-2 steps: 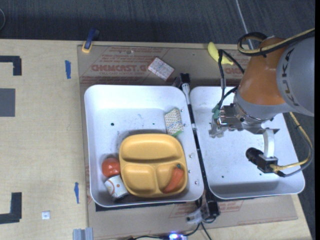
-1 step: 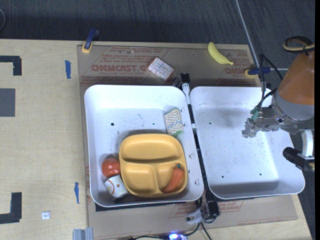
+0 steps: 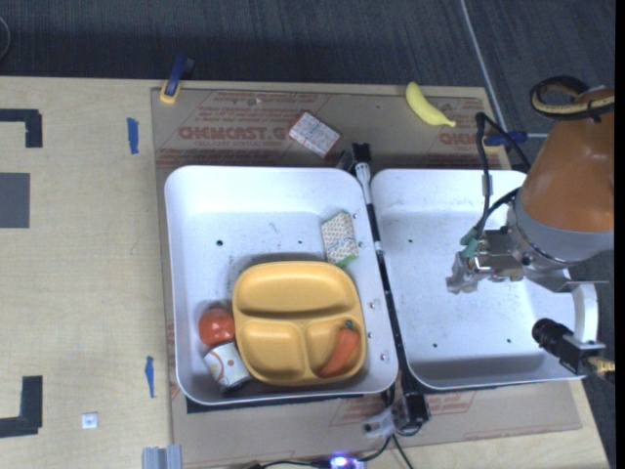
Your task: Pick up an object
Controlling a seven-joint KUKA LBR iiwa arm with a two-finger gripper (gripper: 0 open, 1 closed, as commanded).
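We see the pincer [image 3: 469, 267] hanging over the right bin [image 3: 430, 350], and we cannot tell how it is set or whether it grips anything. Everything to pick lies well to its left in the left bin [image 3: 195, 262]: a yellow tray [image 3: 283, 311] (a carrot [image 3: 340, 350] in one compartment), a tomato [image 3: 216, 325], a small can [image 3: 226, 364] and a patterned packet [image 3: 339, 235].

My grey arm [image 3: 576, 218] wears a broad, glossy orange band [image 3: 578, 179] above the wrist. Black cables trail beside it, and a small grey metal gripper [image 3: 467, 270] tips it.
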